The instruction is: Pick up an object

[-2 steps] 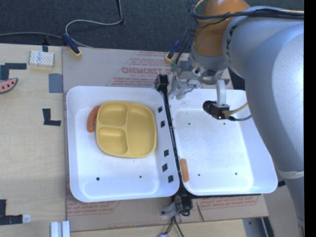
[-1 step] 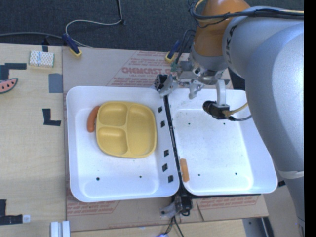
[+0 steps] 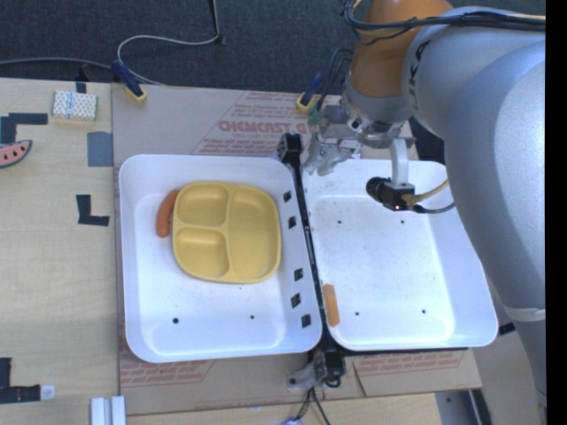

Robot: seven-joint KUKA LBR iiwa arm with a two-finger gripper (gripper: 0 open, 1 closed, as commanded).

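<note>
Pale wood shows at the far left of the frame, where a small patterned sponge-like block (image 3: pixel 74 105) sits near the upper left and a red slice-shaped piece (image 3: pixel 15 153) lies at the edge below it. Moving right, the left bin (image 3: pixel 213 335) holds a yellow divided plate (image 3: pixel 227 231) in its upper half, with an orange sausage-shaped toy (image 3: pixel 164 213) touching the plate's left rim. Across the dividing wall, the right bin (image 3: pixel 416 321) carries a small orange carrot-like piece (image 3: pixel 330 305) (lying along its lower left edge, just beside the divider). The gripper (image 3: pixel 330 153) hangs over the upper left corner of the right bin, beneath the orange band of the arm (image 3: pixel 478 78); its metal parts blur together, so whether it is spread or pressed together I cannot tell, and nothing visibly sits in it.
</note>
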